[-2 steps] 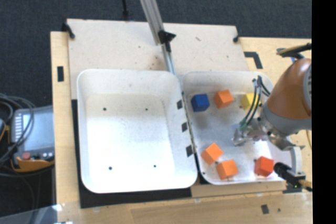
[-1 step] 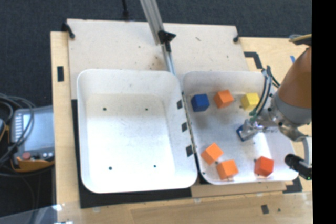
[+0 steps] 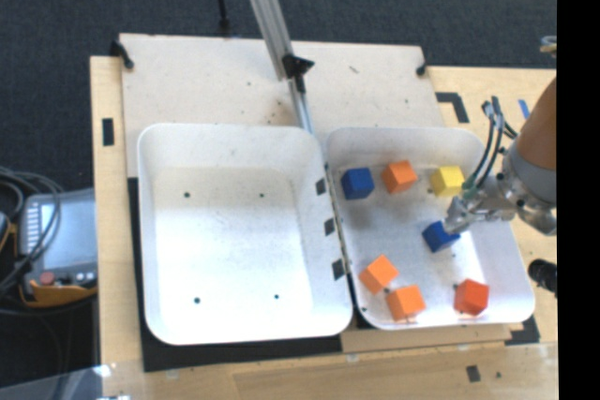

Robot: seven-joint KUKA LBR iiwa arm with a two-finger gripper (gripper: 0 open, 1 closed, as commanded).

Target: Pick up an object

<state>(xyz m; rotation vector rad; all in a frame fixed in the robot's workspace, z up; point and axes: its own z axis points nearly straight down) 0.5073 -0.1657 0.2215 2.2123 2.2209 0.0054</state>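
Because the gripper hung right at the upper edge of the blue cube in the right bin, a slightly off-centre descent could have nudged the cube aside instead of straddling it. Whether its jaws stood apart or together could not be told. The yellow cube sat near, at risk of being bumped.

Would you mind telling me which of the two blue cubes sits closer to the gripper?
The blue cube in the middle of the right bin, right beside the gripper. The other blue cube lies near that bin's left wall.
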